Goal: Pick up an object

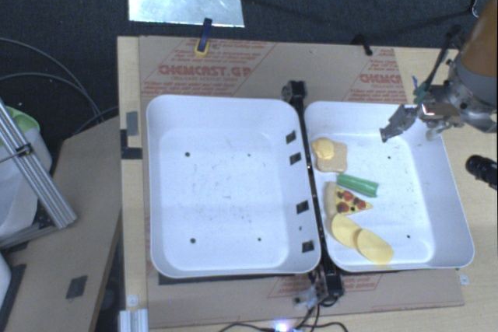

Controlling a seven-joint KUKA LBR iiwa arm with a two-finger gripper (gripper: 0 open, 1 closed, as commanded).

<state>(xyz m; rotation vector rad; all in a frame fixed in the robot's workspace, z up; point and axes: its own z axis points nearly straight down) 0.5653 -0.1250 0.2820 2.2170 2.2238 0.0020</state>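
Green stick [358, 184] in right bin [447, 190], long axis pointing left-up to right-down, beside pizza slice [348, 202]. Gripper [405, 120] above bin's far edge; jaws' width impossible to tell.

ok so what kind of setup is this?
Likely a robot grasping test bench in a lab: two white bins clamped side by side on a board, toy food like a pizza slice, and an arm's end effector over the right bin.

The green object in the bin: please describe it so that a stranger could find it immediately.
Look in the right-hand bin, along its left wall. There the green stick lies between the pale yellow lump above and the pizza slice below; it alone is green.
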